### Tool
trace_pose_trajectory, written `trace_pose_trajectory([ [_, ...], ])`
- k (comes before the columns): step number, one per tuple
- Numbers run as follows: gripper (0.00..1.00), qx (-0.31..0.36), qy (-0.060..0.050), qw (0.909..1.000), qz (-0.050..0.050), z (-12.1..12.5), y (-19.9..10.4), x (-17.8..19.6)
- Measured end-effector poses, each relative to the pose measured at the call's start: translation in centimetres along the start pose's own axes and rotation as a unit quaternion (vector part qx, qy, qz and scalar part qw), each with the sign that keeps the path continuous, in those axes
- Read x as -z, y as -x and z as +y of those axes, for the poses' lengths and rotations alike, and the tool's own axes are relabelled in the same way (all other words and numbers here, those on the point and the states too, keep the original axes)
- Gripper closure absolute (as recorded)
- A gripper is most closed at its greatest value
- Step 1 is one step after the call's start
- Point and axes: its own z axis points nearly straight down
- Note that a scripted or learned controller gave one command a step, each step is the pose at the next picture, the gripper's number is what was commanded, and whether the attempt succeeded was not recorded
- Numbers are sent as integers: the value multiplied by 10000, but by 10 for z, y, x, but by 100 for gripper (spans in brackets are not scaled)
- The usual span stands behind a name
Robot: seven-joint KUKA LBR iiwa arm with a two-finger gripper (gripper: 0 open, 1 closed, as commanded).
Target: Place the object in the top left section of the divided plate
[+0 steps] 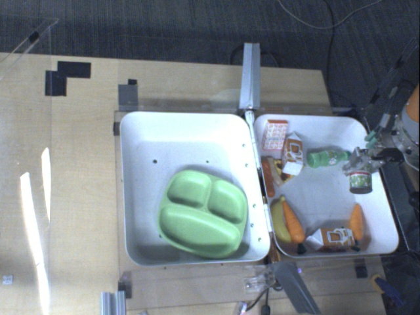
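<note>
Green, the divided plastic plate (205,212) lies bare in the left white bin (141,176). At the right bin's edge the gripper (360,168) hangs over a small dark can (360,182); whether it grips, I cannot tell.

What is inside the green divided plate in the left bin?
The green divided plate shows three bare green sections, nothing lying in them. It rests in the left bin; the bin floor under the plate is covered, so cannot be seen.

The divided plate (205,213) looks like smooth green plastic with a soft sheen. Both white bins (141,176) seem matt plastic. The bench (65,195) is pale wood grain under a glossy sheet. The green bottle (326,157) is probably shiny plastic; cartons (275,136) look like printed paper.
</note>
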Motion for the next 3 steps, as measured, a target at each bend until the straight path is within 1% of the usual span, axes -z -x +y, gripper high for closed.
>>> trace_pose_trajectory([
  [1, 100, -1475, -24, 9891, 6, -14, 23, -78],
  [2, 100, -1191, -2, 9929, 2, -32, -31, 64],
  [3, 100, -2046, -28, 9788, 8, -34, -51, -136],
])
